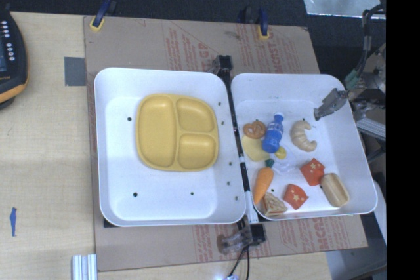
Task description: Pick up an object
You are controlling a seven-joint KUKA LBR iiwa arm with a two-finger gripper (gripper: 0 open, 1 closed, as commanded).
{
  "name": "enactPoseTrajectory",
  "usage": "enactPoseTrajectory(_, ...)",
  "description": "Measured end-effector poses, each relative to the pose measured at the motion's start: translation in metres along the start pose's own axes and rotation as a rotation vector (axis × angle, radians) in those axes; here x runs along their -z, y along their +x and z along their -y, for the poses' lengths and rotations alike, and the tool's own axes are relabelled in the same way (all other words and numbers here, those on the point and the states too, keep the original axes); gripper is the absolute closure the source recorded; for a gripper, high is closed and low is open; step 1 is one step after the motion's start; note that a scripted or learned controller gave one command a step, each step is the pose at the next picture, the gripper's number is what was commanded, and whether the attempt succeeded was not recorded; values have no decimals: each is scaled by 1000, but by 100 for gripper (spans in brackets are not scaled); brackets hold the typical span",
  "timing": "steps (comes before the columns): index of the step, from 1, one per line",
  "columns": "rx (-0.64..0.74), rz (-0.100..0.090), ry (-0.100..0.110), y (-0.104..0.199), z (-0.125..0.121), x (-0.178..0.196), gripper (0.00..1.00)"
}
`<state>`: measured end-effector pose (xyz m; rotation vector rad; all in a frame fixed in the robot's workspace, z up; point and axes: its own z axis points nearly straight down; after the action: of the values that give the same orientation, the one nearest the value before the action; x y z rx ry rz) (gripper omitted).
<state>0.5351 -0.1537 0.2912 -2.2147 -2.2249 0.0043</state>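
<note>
The tool point(330, 103) hangs at the far right rim of the right bin point(354, 141), a dark grey tip pointing down and left into the bin. It is too small and dark here to tell how far its fingers are parted, and nothing can be seen between them.

Just left of and a little below the tool lies a pale croissant point(303, 134), the thing nearest to it, apart from the tip. Further left of the tool a blue bottle point(272, 133) lies tilted, its white cap toward the far side, and a brown pretzel point(254, 129) sits just beyond it near the bin's left wall. A small yellow piece point(281, 153) shows at the bottle's lower end.

Below the tool, toward the near side of the bin, rests a red block point(312, 171), with a tan bread roll point(335, 189) just beside it at the near right corner. A second red block point(296, 195) lies left of the roll. Further from the tool, an orange carrot point(262, 183) lies along the bin's left wall, and a sandwich wedge point(273, 206) sits at the carrot's near end.

Well to the tool's left, across the divide between the bins, the left bin point(118, 193) carries a yellow divided plate point(177, 132) with three compartments. Both bins rest on a brown cardboard sheet point(164, 42) on the wooden surface point(39, 160), held at the far edge by clamps point(263, 25).
</note>
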Motion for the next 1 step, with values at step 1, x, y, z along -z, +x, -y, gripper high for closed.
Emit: enactPoseTrajectory(1, 5, -2, 6, 25, -40, -138, 0)
